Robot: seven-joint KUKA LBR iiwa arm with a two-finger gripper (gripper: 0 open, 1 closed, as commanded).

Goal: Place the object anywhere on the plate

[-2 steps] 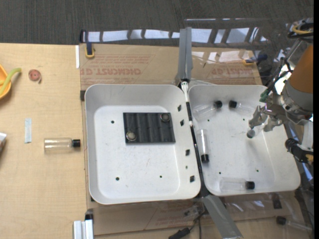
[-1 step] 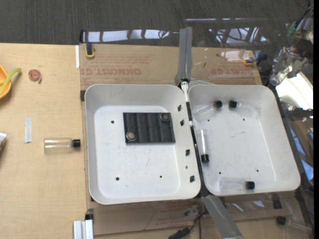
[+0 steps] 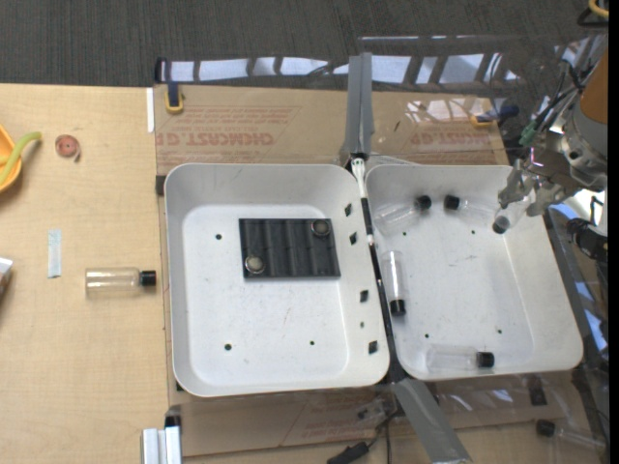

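While the gripper [image 3: 513, 206] hangs over the right bin's [image 3: 542, 356] far right rim, whether its claw is apart or together cannot be told. Clear black-capped vials [image 3: 395, 280] lie scattered in that bin. The dark ridged plate [image 3: 288, 248] sits in the left bin [image 3: 193, 356], carrying two small round pieces [image 3: 254, 265]; another vial [image 3: 120, 279] lies on the bench [image 3: 77, 375].

Plate [image 3: 290, 248] open above; two caps [image 3: 320, 228] on it.
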